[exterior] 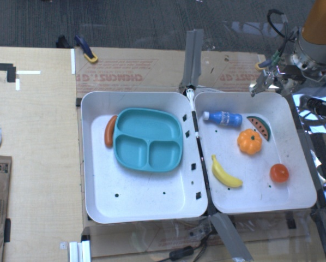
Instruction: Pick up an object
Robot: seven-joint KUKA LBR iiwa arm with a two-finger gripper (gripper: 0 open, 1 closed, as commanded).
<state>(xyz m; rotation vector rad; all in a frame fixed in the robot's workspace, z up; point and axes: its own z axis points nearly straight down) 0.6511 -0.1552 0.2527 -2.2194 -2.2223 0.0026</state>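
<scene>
1. The gripper [269,82] is seen above the right bin's [299,141] far right corner; whether its fingers are open cannot be told — nothing is seen held.
2. A bottle [223,118], melon slice [259,126], pumpkin [249,142], banana [226,174] and tomato [279,172] are spread in that bin.
3. A sausage [109,131] is partly hidden by a teal tray [148,140] in the left bin [92,162].

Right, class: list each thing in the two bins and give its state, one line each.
Teal divided plate: flat, left bin.
Hot dog: lying beside the plate.
Blue bottle: on its side, right bin.
Watermelon slice: lying flat.
Small pumpkin: upright.
Banana: lying flat.
Tomato: resting alone.
</scene>
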